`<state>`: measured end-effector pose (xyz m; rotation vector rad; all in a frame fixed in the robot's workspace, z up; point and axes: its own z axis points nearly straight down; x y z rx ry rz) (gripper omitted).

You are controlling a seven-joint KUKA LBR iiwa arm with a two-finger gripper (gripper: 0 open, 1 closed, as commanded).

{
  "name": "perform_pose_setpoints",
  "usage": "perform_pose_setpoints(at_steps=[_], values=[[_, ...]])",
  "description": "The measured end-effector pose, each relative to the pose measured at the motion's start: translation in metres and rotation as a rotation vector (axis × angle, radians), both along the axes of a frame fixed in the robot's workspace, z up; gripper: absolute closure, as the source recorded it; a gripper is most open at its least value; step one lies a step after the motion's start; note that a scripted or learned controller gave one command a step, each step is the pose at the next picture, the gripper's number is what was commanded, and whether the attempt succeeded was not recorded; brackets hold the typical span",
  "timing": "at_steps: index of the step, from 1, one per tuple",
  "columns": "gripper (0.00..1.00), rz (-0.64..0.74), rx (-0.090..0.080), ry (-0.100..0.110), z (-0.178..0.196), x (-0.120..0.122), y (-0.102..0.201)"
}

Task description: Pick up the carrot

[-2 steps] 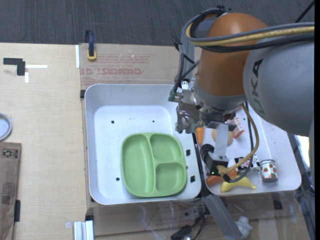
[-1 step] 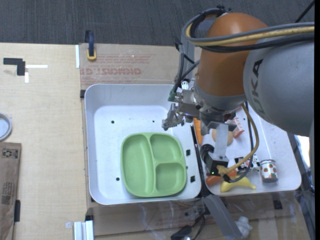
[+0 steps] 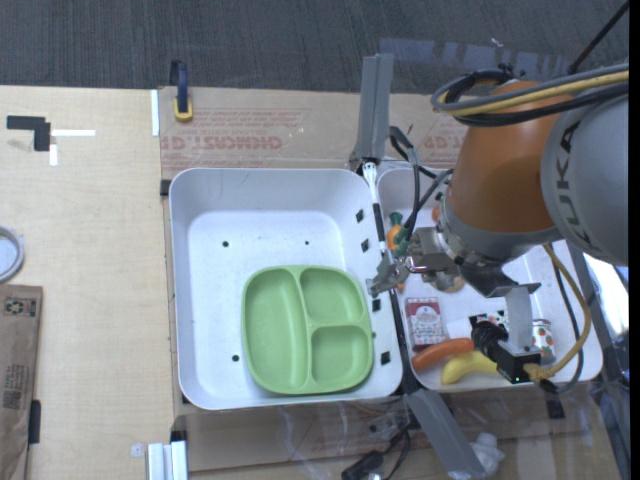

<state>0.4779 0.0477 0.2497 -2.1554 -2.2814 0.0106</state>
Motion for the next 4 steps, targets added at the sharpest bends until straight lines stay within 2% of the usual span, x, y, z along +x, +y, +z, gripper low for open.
perform_pose_setpoints(at_steps=[1,2,3,4], values=[[0.00,-0.193,-0.002,-0.003,0.007,0.049,-0.050],[0.00,-0.192,0.000,0.000,-0.061,-0.001,-0.030],[0.00,-0.174,0.000,-0.002,-0.060,0.068,-0.048],[0.00,-0.132,0.001,0.000,-0.060,-0.001,-0.060]])
